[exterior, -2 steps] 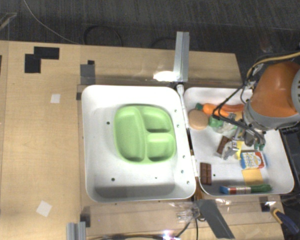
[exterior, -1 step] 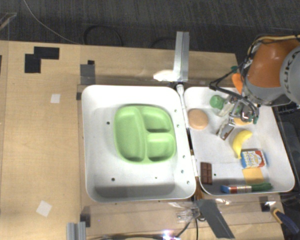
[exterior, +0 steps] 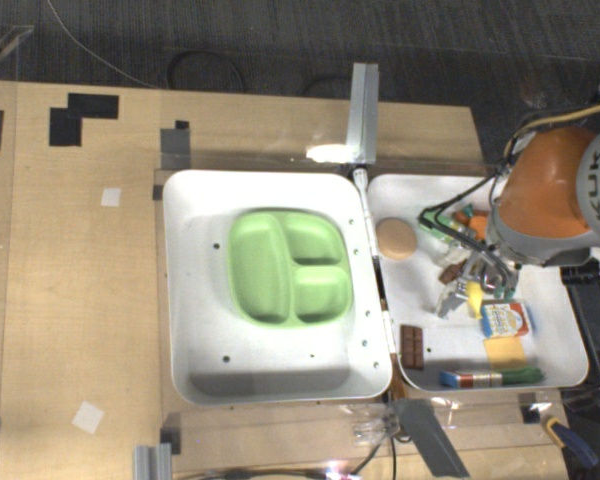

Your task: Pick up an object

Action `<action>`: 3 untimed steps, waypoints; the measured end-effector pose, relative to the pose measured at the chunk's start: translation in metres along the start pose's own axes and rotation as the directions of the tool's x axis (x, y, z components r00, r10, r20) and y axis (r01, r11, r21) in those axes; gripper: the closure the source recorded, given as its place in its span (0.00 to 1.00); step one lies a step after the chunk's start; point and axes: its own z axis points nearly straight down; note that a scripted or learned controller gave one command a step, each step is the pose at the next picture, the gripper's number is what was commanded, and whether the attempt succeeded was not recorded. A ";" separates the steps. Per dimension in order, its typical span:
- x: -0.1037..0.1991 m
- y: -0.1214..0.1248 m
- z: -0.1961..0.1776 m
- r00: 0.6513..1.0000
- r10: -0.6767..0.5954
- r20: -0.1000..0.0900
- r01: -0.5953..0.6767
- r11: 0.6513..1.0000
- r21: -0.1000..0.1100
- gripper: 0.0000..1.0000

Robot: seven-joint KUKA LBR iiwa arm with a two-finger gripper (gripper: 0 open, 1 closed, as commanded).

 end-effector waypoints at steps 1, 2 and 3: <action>0.010 0.007 0.000 0.996 0.085 0.004 -0.086 0.996 0.000 0.00; 0.006 0.009 -0.014 0.997 0.077 0.020 -0.077 0.997 -0.003 1.00; 0.002 0.053 -0.098 0.968 0.252 -0.003 -0.252 0.968 -0.001 1.00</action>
